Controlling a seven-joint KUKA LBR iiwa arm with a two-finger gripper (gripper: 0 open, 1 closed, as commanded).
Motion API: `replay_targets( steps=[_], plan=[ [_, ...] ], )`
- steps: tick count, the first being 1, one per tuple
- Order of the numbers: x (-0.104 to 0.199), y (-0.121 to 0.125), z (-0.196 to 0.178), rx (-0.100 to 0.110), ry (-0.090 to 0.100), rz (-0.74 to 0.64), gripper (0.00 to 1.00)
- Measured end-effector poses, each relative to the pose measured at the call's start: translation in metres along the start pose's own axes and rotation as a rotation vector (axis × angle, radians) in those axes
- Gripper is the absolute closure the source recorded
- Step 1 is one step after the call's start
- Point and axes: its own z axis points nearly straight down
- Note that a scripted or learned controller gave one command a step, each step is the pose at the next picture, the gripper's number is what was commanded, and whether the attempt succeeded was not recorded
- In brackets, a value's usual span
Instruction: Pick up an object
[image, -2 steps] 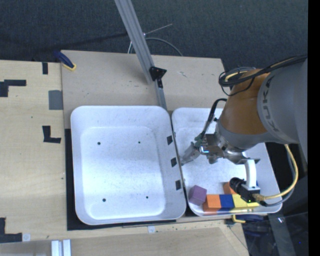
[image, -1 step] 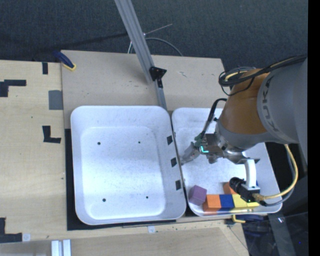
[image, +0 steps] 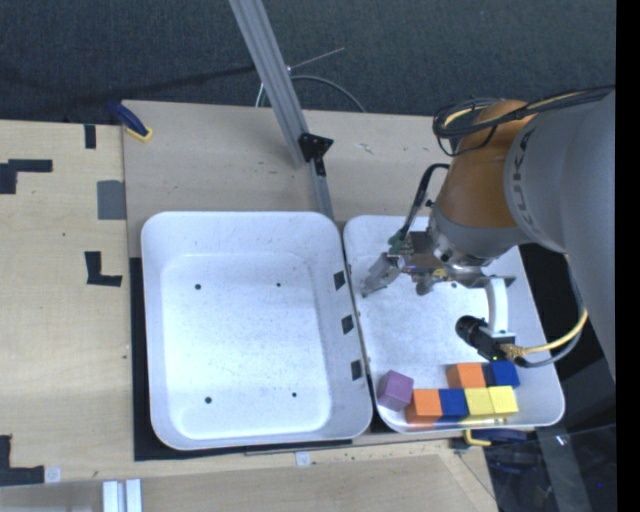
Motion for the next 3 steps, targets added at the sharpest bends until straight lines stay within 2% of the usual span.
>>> replay_targets(
  steps=[1,2,3],
  plan=[
    [0.07,-0.026,-0.038,0.0,0.003,-0.006,0.0],
    [0.119,0.005,0.002,0.005,0.0,-0.003,0.0],
    [0.106,-0.027,0.0,0.005,-0.002,0.003,0.0]
  ],
)
